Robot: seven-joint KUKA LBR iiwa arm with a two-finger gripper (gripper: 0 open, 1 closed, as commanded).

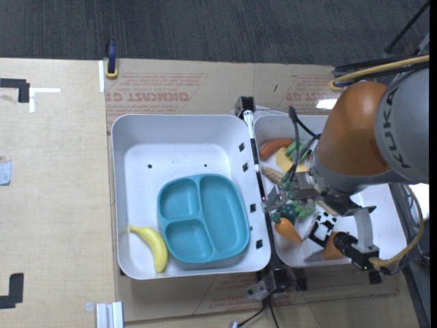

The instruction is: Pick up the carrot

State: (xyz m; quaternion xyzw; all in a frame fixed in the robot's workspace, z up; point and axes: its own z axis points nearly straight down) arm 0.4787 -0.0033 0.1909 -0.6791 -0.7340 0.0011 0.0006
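Note:
The carrot [287, 230] is a small orange piece with a green top, lying near the front left of the right bin [382, 207]. My gripper [287, 206] hangs low over that bin, just above and behind the carrot's green end. The grey arm and its orange band [351, 139] cover much of the bin's middle. I cannot make out whether the carrot is between the gripper's tips or merely beside them.
The right bin also holds a reddish sausage-like piece [274, 145], a pale yellow item [288, 158] and another orange piece [332, 247]. In the left bin [136, 156] lie a teal divided plate [203, 217] and a banana [154, 245]. A divider wall [258, 183] separates the bins.

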